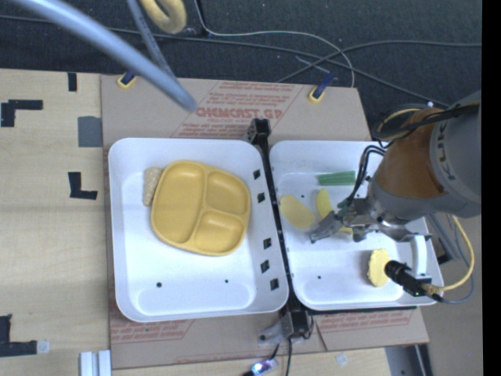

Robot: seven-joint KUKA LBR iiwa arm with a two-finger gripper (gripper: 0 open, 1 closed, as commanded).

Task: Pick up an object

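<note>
Even, fairly bright overhead light, soft shadows, white bins slightly washed out, overall mild blur

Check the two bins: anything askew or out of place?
One thing: in the left bin the yellow divided tray sits rotated against the bin walls, lying over a tan sponge-like piece that pokes out at its upper left edge. In the right bin the loose items lie flat, apart, near the end effector.
</note>
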